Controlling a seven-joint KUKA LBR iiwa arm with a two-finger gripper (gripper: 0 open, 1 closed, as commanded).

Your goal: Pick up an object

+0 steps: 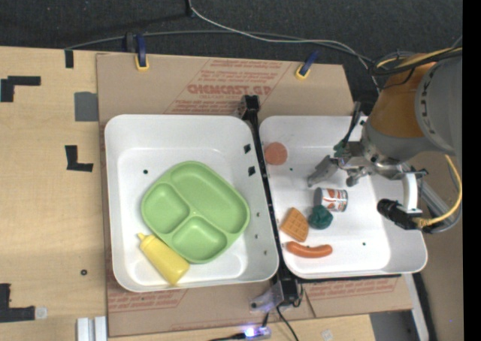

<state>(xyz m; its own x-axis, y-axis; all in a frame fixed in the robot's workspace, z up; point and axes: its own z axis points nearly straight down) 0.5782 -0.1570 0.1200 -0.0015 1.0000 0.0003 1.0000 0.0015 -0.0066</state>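
My gripper (335,176) hangs over the right bin (391,253), open, with its fingers spread and nothing between them. Just below it lies a small can (331,199) with a red and white label, on its side. A dark green lump (321,217) touches the can's lower edge. An orange waffle piece (294,224) lies to the left of that, and a red hot dog (308,250) rests near the bin's front wall. A pinkish round disc (276,153) sits by the bin's left wall.
The left bin (120,144) holds a green divided plate (195,210) and a yellow mustard bottle (162,258) at its front left corner. The arm's grey body and orange band (406,110) stand over the right bin's far right side. A cable (440,219) loops beside the wrist.
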